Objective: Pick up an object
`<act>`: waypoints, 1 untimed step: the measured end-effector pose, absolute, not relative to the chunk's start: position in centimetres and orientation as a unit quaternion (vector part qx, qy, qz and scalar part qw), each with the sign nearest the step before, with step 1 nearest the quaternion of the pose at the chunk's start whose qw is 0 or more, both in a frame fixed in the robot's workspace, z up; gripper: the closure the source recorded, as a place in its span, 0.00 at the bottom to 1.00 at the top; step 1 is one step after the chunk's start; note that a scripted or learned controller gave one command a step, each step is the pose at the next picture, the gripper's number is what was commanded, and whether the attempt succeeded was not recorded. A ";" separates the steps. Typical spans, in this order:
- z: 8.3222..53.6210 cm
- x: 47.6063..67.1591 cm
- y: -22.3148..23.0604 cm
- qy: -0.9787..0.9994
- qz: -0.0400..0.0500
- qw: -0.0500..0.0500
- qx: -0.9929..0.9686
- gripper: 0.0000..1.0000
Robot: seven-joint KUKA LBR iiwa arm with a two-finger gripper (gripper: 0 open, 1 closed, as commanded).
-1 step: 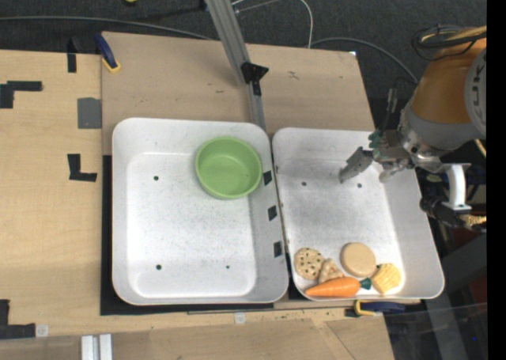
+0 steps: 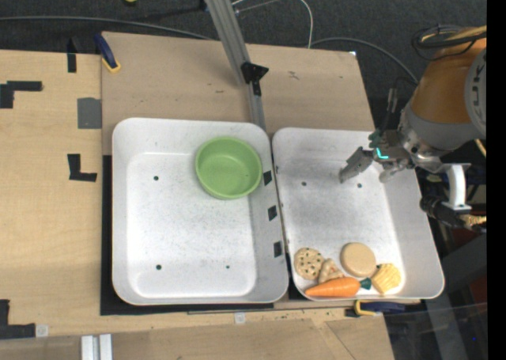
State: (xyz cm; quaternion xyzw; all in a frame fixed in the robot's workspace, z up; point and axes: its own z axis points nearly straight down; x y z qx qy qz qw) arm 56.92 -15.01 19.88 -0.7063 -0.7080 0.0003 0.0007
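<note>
Hand with spread fingers holding nothing, round green bowl, tapered orange carrot

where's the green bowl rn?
The green bowl sits in the left bin, at its far right corner, close to the divide with the right bin.
</note>
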 end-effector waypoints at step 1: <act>15.1 56.6 -15.7 -0.707 0.002 0.002 -0.707 0.00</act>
